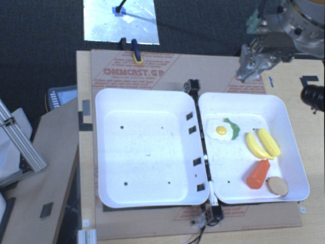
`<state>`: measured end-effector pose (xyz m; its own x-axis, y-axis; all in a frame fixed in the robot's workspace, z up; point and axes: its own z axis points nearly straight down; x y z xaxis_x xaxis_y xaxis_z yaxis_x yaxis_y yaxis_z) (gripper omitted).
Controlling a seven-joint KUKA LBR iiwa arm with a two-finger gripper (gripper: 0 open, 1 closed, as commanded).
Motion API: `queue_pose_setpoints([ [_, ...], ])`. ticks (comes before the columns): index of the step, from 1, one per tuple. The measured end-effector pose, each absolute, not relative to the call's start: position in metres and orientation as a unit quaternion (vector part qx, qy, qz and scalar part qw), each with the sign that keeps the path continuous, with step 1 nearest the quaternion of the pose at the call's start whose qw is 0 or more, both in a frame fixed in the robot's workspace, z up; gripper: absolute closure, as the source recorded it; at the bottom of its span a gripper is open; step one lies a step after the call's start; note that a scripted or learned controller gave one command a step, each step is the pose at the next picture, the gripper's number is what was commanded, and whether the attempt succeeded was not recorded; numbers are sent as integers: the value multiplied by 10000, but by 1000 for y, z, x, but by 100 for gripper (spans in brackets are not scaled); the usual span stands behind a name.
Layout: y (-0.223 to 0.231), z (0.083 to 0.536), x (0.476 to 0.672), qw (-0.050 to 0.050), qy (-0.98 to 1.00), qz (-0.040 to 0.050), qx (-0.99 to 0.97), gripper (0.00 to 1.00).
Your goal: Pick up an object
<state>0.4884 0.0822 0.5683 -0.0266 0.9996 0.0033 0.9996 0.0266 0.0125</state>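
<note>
The right bin [284,111] holds several toy foods. A fried egg with a green leaf [223,130] lies near its left wall. Two yellow bananas [263,143] lie side by side to the right of the egg. A red-orange bottle-shaped piece [258,174] sits below them, and a tan potato-like lump [277,185] rests at the front right corner. My gripper [250,67] hangs high above the bin's far edge, well clear of all the objects, with nothing seen between its fingers.
The left bin [101,136] adjoins the right one, joined by black clips [193,131] along the divider. Both sit on a cardboard sheet [137,70]. A shiny metal plate [121,13] lies beyond, and a blue-yellow clamp [136,51] grips the cardboard's far edge.
</note>
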Motion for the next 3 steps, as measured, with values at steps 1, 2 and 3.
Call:
queue_pose_setpoints([
  [1, 82, 568, 488, 31, 7167, 56, 6974, 0],
  [2, 82, 579, 489, 38, 7180, 69, 6960, 100],
  [3, 82, 579, 489, 38, 7186, 68, 6954, 0],
])
